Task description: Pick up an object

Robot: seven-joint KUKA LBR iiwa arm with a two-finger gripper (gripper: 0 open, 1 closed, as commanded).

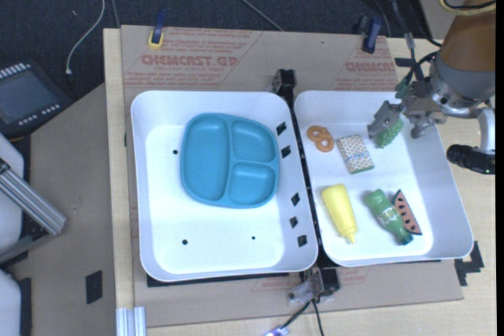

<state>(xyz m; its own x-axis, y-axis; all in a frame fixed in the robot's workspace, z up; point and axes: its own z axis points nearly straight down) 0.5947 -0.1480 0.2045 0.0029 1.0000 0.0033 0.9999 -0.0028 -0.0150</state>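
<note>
Plainly, step in hand: the claw (391,124) hung over the right bin's (441,193) upper part with a small green object (388,135) at its tip, mid-pick by my reading.
Claw state: fingers seemed clamped on the green object, which looked lifted off the bin floor.
Next move: likely a clean raise without losing grip.
Right bin count: one pretzel (319,138), one speckled block (355,153), one yellow bottle (340,211), one green bottle (383,209), one watermelon slice (407,216).
Left bin (157,193) count: one blue divided plate (229,160).
</note>
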